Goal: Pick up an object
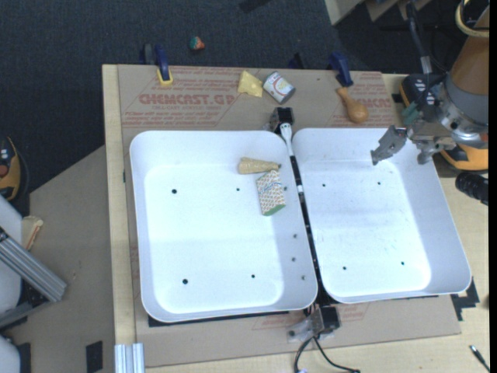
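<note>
patterned packet (270, 193) | left bin (155, 208) | claw (402, 148) well apart, over right bin (435, 239)

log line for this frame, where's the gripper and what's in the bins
gripper: above right bin's far edge, holding nothing | left bin: tan cone, patterned packet | pick: not yet done
</note>
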Robot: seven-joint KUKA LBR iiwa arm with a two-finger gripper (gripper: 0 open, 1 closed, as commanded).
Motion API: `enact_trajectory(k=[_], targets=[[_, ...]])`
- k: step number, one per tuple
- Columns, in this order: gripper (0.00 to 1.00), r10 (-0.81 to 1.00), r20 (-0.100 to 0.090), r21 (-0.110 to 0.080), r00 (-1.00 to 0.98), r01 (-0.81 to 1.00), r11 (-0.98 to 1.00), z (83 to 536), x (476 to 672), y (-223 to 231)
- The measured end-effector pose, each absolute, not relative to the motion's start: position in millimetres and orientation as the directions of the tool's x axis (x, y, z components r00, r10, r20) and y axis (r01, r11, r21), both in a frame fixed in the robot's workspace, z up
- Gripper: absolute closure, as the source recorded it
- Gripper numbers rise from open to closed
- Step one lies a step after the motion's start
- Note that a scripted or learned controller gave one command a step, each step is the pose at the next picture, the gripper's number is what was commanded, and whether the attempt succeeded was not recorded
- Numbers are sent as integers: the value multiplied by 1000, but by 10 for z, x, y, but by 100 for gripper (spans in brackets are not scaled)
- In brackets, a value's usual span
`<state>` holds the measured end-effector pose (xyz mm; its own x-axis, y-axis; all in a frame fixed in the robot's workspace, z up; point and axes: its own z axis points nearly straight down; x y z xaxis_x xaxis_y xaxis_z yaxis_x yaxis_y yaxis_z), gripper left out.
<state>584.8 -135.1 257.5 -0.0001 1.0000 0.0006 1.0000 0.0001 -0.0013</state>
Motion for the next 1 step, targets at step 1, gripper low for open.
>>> enact_trajectory(k=[1], targets=[[0, 1000, 4, 9, -15, 1000, 15, 3134, 5957, -75]])
